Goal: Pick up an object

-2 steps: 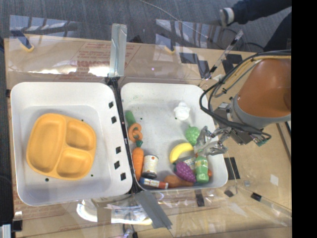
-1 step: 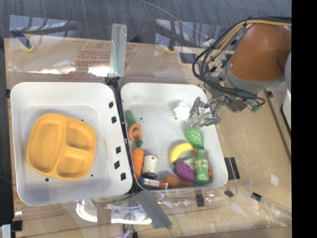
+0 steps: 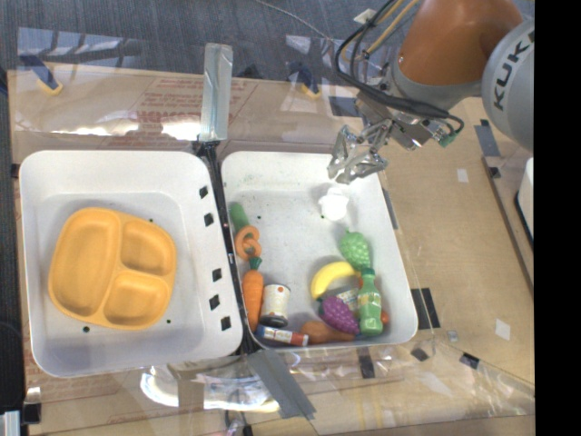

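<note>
The gripper (image 3: 356, 163) hangs over the far right corner of the right bin (image 3: 300, 175), its metal fingers pointing down and drawn close together at the tips, with nothing visible between them. Just below it and slightly left, a small white object (image 3: 334, 205) lies on the bin floor, apart from the fingertips. Above the gripper, black cables loop around the arm's orange band (image 3: 449, 34), and on the grey link at the right edge the letters "KU" (image 3: 510, 62) can be read before the frame cuts them off.

Farther down the right bin, the toys crowd the near end. A green bumpy piece like a bunch of grapes (image 3: 356, 248) lies nearest the white object, then a yellow banana (image 3: 330, 276), a purple grape bunch (image 3: 339, 315) and a green bottle (image 3: 369, 304) with a label too small to read. Along the bin's left wall lie a green vegetable (image 3: 238, 214), an orange ring-shaped piece (image 3: 248, 242), a carrot (image 3: 253, 292) and a small can (image 3: 275, 303) with an orange-and-white label whose print cannot be made out. A dark marker-like piece (image 3: 280, 335) lies along the near wall.

The left bin (image 3: 54, 175) holds a yellow divided tray (image 3: 112, 268) with three compartments. On the cardboard behind the bins, faint red printed lines (image 3: 172, 98) show through the plastic sheeting, illegible.
</note>
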Robot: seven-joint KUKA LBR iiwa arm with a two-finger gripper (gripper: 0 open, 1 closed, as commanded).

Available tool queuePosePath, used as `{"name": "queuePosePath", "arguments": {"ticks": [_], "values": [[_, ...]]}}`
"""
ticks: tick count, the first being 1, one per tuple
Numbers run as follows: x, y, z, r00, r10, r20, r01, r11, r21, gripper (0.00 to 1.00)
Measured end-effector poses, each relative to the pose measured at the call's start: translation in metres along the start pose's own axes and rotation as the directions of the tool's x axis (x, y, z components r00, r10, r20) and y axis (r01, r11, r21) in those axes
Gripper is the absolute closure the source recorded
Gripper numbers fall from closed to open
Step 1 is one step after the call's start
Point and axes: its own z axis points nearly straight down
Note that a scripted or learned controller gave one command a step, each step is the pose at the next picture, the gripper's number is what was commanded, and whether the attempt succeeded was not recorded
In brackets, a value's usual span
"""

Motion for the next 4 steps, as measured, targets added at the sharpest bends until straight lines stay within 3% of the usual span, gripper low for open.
{"name": "queuePosePath", "arguments": {"ticks": [1,2,3,4], "values": [[0.023,-0.023,0.021,0.911,-0.413,0.0,0.413,0.911,0.0,1.0],[0.023,-0.023,0.031,0.7,-0.715,0.001,0.715,0.7,-0.002,1.0],[0.032,-0.014,0.069,0.234,-0.972,0.005,0.972,0.234,-0.005,1.0],[0.033,-0.014,0.068,0.236,-0.972,0.005,0.972,0.236,-0.005,0.0]]}}
